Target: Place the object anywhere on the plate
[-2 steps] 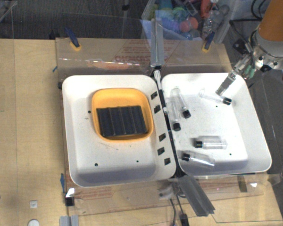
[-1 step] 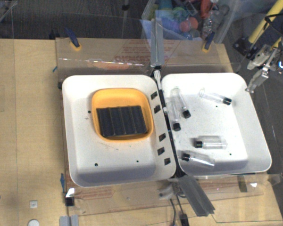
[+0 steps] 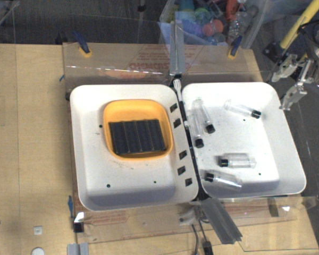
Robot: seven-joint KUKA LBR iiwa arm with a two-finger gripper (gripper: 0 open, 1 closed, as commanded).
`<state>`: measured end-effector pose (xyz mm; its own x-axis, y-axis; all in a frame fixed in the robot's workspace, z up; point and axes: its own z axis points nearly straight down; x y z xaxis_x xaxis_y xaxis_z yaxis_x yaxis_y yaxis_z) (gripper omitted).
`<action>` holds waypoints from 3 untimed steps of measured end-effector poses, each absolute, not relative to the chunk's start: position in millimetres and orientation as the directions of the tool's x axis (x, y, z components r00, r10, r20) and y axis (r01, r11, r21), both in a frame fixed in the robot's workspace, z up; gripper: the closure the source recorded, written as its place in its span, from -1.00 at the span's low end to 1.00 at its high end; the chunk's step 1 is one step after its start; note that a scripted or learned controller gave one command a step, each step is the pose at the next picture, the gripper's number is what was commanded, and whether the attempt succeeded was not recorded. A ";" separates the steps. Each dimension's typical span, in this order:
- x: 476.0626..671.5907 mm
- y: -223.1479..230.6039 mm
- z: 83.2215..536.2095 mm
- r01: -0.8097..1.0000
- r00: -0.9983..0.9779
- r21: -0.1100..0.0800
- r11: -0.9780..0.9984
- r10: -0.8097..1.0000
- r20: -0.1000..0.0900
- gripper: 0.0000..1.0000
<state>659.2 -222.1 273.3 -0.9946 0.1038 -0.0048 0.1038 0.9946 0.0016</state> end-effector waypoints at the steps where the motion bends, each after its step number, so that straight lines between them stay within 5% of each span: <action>1: 660.7 -221.3 251.6 0.037 -0.999 0.002 0.999 0.037 -0.004 -1.00; 3: 668.3 -216.2 232.0 -0.435 -0.900 0.001 0.900 -0.435 -0.005 -1.00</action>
